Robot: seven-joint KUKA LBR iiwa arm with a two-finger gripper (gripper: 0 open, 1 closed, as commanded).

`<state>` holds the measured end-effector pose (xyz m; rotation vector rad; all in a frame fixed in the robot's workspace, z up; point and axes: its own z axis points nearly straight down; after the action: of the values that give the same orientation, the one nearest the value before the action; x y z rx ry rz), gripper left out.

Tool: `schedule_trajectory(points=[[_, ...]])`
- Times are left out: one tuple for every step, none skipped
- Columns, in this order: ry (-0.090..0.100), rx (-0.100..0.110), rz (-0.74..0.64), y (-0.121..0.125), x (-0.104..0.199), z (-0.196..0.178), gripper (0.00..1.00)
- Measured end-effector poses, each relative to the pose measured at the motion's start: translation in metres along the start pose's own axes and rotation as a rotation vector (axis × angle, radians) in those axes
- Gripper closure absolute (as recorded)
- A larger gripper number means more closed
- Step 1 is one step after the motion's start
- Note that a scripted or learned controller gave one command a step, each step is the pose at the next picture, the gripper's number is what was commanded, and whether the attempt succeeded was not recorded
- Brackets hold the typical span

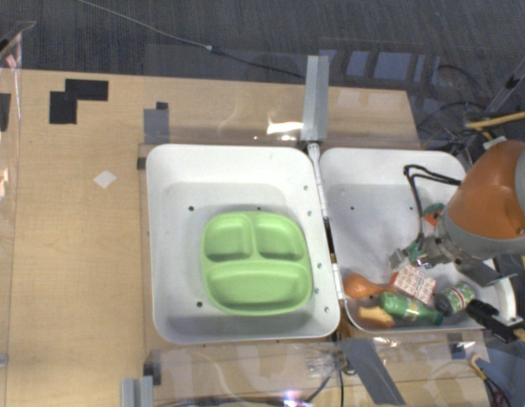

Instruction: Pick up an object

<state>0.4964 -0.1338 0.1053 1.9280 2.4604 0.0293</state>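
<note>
light: bright, even, from overhead | glare: bench (283, 129) above the bins | shadows: soft | focus: slightly soft throughout

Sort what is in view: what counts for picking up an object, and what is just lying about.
For the job:
- pincer, low in the right bin
- green bottle
- orange rounded object
- red and white packet
- small green can

Lying about:
- green divided plate in the left bin
- black tape marks on the bench
</note>
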Motion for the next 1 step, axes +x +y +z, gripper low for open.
schedule_trajectory(points=[[-0.002,0.019,0.100,0.0328,0.0151,-0.0880,1.00]])
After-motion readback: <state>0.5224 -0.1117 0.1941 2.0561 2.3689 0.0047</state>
